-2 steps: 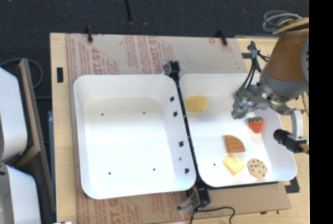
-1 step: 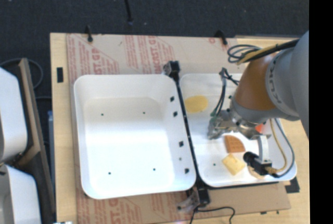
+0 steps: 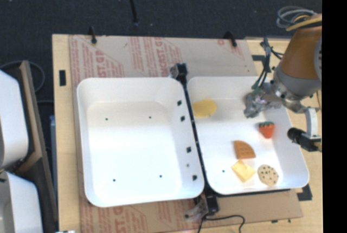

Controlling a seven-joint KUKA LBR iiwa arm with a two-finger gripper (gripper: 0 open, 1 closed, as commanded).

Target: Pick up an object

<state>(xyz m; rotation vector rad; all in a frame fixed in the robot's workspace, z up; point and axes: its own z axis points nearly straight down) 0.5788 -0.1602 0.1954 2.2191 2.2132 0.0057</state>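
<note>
The gripper [image 3: 254, 106] hangs low over the upper part of the right bin [image 3: 227, 91], but how its jaws stand cannot be told, because the view is blurred there and the grey metal merges together; nothing can be seen held in it. Just beside it, a little lower and to the right, lies a small red-orange object [image 3: 265, 129], perhaps a toy strawberry, and this seems the nearest candidate for the pick. To the left of the gripper, near the divider between the bins, rests a flat pale yellow disc [image 3: 204, 108]. Lower in the same bin are an orange-brown wedge [image 3: 244, 149], a yellow block [image 3: 243, 170] and a round spotted cookie [image 3: 267, 174], the last two close to each other. The left bin [image 3: 130, 142] holds nothing for the task. The risks appear as follows: the gripper may descend on bare floor between the disc and the red-orange object and close on nothing; the small rounded object could roll or slip aside if it is touched off-centre; and the disc looks too flat to be taken easily, so the fingers might only scrape the bin.
</note>
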